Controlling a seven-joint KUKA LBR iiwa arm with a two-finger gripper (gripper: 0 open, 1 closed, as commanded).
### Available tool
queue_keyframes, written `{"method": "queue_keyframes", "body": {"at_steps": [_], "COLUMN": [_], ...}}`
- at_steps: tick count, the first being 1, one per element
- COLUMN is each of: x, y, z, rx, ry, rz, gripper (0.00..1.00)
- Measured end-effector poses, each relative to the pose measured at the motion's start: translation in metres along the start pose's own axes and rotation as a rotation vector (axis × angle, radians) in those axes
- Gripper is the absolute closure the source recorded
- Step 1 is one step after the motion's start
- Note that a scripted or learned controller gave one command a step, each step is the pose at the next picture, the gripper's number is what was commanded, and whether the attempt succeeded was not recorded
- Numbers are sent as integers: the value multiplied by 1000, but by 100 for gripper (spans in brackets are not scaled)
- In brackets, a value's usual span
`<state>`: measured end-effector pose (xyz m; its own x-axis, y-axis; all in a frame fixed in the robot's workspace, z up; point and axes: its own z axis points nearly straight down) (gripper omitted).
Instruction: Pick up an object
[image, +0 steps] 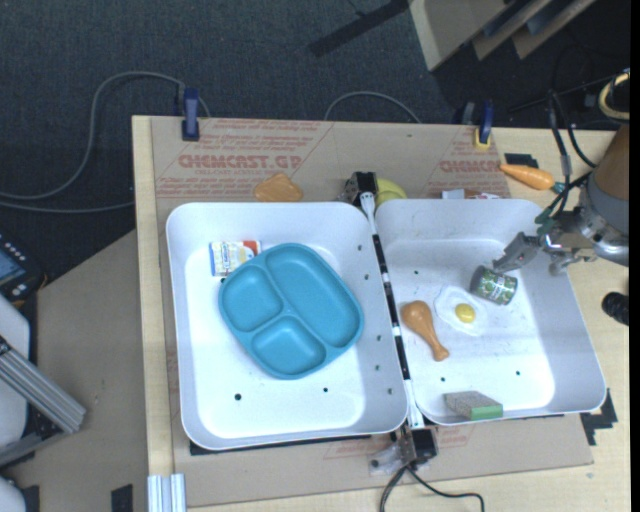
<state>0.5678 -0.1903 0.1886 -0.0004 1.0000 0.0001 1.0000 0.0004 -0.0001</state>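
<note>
Dark blue-grey carpet floor (250, 50) surrounds a pale wooden counter (160, 300). Grey cables (100, 95) trail across the carpet to blue clamps (189, 112) on the counter's far edge. An aluminium extrusion (35, 385) lies at lower left; beige furniture (490, 25) stands at top right.

Two blue clamps (190, 110) (484, 122) grip the far edge of the worktop (150, 250). A carrot (527, 177) and an orange piece (277, 188) lie on it behind the bins, and grey cables (100, 100) trail over the dark floor.
</note>
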Motion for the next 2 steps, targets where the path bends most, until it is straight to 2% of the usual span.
{"method": "queue_keyframes", "body": {"at_steps": [1, 2], "x": [11, 10], "y": [32, 34], "z": [110, 93], "rx": [5, -4], "ry": [2, -1], "rz": [-2, -1], "gripper": [0, 100]}}
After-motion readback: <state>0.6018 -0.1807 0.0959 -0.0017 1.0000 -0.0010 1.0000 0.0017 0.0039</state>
